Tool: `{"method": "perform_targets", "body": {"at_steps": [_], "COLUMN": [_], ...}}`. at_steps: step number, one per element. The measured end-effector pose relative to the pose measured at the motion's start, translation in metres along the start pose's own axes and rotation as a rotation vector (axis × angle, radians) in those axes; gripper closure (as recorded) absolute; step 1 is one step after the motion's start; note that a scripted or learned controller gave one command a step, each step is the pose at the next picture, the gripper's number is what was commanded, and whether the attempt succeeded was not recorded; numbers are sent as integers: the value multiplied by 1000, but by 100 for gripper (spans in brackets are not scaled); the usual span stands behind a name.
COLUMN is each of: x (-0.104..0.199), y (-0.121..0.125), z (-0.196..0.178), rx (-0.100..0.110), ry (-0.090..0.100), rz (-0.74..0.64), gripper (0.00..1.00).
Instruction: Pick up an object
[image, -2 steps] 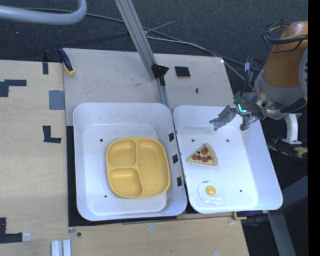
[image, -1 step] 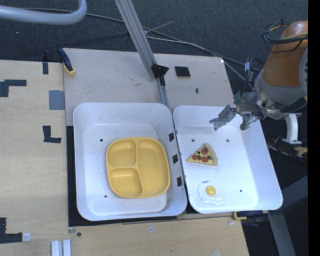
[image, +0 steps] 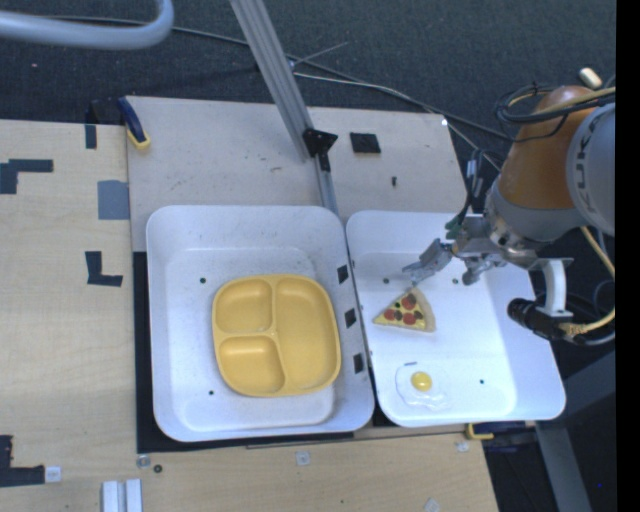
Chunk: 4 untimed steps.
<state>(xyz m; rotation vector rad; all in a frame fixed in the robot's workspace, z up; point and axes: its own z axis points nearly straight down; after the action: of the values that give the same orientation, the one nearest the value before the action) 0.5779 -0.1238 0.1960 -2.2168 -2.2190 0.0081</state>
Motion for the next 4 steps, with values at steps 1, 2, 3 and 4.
{"method": "perform_targets", "body": {"at_steps": [1, 2, 3, 4], "x": [-3, -9, -9, -9], "y": [7, 3, 4, 5], "z": [49, 107, 94, 31], "rx": [-2, -9, -10, -12], "ry": [-1, -2, -2, -1], "rz": [0, 1, -1, 0], "gripper": [0, 0, 100, 100]}}
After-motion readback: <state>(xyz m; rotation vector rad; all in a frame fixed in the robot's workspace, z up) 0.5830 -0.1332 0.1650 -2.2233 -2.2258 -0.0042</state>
